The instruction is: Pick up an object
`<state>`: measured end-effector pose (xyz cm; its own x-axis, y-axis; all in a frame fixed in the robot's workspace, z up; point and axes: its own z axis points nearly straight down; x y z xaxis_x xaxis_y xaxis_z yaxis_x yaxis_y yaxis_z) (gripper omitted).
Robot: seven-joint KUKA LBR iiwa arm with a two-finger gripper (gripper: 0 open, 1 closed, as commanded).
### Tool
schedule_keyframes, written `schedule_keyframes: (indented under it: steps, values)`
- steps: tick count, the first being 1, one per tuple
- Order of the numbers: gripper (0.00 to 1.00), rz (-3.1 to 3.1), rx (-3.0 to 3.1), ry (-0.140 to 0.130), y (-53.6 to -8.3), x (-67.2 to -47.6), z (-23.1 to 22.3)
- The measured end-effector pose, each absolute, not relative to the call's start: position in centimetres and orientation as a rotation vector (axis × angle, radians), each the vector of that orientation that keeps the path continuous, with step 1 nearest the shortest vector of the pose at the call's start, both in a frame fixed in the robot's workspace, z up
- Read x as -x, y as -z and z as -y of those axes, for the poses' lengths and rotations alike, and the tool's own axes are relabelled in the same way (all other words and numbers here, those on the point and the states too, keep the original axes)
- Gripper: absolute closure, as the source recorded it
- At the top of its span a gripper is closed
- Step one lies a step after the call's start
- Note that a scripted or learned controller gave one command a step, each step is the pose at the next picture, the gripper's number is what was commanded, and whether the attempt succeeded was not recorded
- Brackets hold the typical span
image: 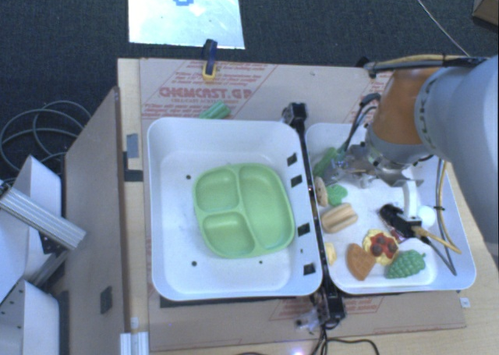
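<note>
**Entry: right bin, pick in preparation.**

- Gripper (344,163): low over the far left corner of the right bin (466,268), reached in from the view's right. Whether it is spread or closed cannot be told from this angle; nothing is visibly pinched.
- Nearest candidate: green toy (325,161), just beside the gripper on its left, close to the divider between the bins. Long axis seems to run slantwise, from the divider toward the far wall.
- Second candidate: small green piece (337,193), just nearer the camera than the gripper.
- Further stock, well toward the near wall: bread roll (339,218), pizza slice (380,244), grapes (407,264), orange piece (360,261).
- Left bin (168,189): holds a green divided plate (243,209), well apart from the gripper.
- Judgement: the pick most likely turns on the green toy, needing only a short shift toward the divider.
</note>
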<state>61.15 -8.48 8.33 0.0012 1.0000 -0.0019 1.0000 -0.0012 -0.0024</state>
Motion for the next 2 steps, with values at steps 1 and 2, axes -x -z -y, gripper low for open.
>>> schedule_keyframes:
  steps: [1, 2]
  values:
    - [0.0, 2.233, 2.22, 0.008, -8.6, -67.2, 9.3]
    - [1.0, 2.232, 2.218, 0.006, -9.7, -67.0, 9.3]
